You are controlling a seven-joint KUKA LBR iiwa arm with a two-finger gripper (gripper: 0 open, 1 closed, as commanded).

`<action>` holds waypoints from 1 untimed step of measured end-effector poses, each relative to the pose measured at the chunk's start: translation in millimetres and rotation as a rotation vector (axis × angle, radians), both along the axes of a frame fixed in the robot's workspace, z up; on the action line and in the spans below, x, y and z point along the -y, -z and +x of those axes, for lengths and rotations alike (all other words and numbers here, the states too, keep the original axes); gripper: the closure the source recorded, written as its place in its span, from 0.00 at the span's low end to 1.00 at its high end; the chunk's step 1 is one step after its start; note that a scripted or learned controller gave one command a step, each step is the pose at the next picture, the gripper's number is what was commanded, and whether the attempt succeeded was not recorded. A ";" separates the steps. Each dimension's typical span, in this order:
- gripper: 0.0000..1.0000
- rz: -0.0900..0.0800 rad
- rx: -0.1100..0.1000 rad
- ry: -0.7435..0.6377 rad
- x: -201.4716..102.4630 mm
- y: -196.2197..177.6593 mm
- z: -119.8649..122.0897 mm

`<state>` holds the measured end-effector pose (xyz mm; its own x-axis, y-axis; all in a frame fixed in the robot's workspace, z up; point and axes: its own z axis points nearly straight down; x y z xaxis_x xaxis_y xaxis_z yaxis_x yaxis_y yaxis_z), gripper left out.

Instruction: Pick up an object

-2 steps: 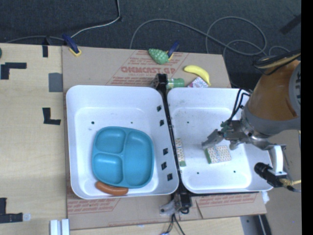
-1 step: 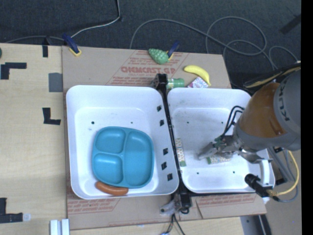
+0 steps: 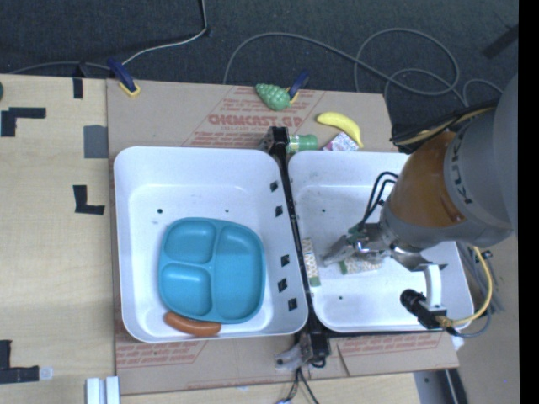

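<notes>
My gripper (image 3: pixel 347 251) is low in the right bin (image 3: pixel 370 310), near its middle, and points toward the wall between the bins. A small pale flat packet (image 3: pixel 365 267) lies on the bin floor directly beneath and just right of the gripper, partly hidden by the wrist. I cannot tell whether the gripper touches it. The grey arm with its orange band (image 3: pixel 429 192) covers the right bin's right half. In the left bin (image 3: pixel 139 183) a blue divided plate (image 3: pixel 210 269) lies flat, with an orange sausage (image 3: pixel 192 325) at its front edge.
Behind the bins, on the cardboard, lie a yellow banana (image 3: pixel 339 125), a green knobbly toy (image 3: pixel 273 96), a small green bottle (image 3: pixel 302 143) and a packet (image 3: pixel 342 144). Cables run across the dark floor at the back. A black fitting (image 3: pixel 416 303) sits at the right bin's front.
</notes>
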<state>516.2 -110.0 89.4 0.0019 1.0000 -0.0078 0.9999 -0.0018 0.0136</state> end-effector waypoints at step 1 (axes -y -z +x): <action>0.00 0.002 0.003 -0.004 21.5 -1.3 105.6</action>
<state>621.8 -131.5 90.8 -0.0022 1.0000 -0.0053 0.9999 0.0023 0.0162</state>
